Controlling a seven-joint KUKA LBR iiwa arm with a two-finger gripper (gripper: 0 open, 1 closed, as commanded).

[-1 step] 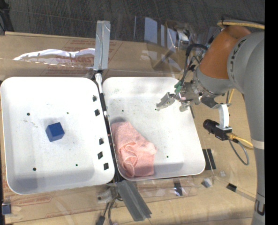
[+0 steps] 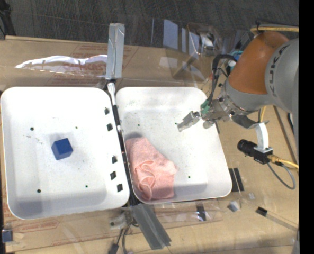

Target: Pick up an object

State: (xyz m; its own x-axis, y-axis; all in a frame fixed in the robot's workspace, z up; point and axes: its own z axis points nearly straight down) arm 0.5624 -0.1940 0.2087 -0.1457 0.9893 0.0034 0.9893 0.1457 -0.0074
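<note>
A crumpled pink cloth (image 2: 149, 169) lies in the right bin (image 2: 162, 102), against its left wall toward the front. A small blue cube (image 2: 62, 148) rests in the left bin (image 2: 19, 105), left of centre. My gripper (image 2: 187, 121) hangs over the right bin's right-hand part, above and to the right of the cloth and apart from it. Its fingers point left and nothing shows between them.
A grey divider with black clips (image 2: 114, 136) runs between the two bins. A crinkled plastic sheet (image 2: 66, 63) lies on the cardboard behind the left bin. The arm's orange band (image 2: 254, 62) stands beyond the right bin's far right corner.
</note>
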